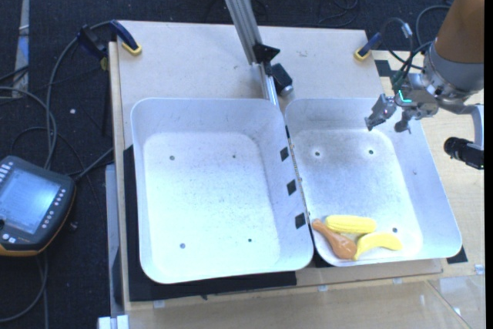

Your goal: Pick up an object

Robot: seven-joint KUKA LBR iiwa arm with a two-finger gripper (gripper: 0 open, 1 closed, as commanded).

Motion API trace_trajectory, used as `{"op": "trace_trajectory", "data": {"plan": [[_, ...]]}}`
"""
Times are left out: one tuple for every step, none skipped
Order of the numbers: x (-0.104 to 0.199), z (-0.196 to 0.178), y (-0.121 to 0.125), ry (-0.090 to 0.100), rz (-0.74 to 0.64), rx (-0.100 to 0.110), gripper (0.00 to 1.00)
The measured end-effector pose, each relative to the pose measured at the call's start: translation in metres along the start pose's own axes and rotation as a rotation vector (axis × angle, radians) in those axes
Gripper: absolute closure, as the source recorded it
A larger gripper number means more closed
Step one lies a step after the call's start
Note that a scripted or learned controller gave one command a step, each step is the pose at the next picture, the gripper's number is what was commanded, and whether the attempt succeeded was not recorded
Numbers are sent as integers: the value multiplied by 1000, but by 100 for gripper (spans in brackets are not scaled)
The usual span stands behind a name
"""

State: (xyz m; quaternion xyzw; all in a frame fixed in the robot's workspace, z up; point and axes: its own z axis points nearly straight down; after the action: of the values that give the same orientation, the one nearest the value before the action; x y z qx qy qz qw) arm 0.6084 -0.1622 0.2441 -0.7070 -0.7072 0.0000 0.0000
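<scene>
the bench [231, 62] is a pale wooden board on dark carpet, with yellow-tipped clamps at its far left corner [127, 42] and far right corner [363, 52]. two shallow white bins take up most of it, side by side and touching along their inner edges. the left bin [208, 189] is the larger in view, its speckled floor showing a few small dark dots. the right bin [362, 166] sits against it, with small black tabs along the shared edge.

a slanted aluminium rail [240, 0] runs down from the top of the view to a black fitting at the far end of the seam between the bins. a grey handheld pendant with a screen [31, 200] lies on the carpet to the left, trailing black cables.

the arm [462, 35] reaches in from the right, its orange band above a grey wrist. the gripper [390, 117] hangs over the far right part of the right bin, its two dark fingers spread apart with nothing between them.

the objects lie well apart from it, in the near corner of the right bin: a yellow corn-like piece [351, 224], a yellow banana [379, 243] just beside it, and an orange piece [336, 239] touching the corn's left end.
</scene>
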Motion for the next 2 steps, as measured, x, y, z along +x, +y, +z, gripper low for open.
{"op": "trace_trajectory", "data": {"plan": [[0, 0, 0, 0, 0, 0, 0], [-2, 43, 3, 1, 0, 4, 0]]}}
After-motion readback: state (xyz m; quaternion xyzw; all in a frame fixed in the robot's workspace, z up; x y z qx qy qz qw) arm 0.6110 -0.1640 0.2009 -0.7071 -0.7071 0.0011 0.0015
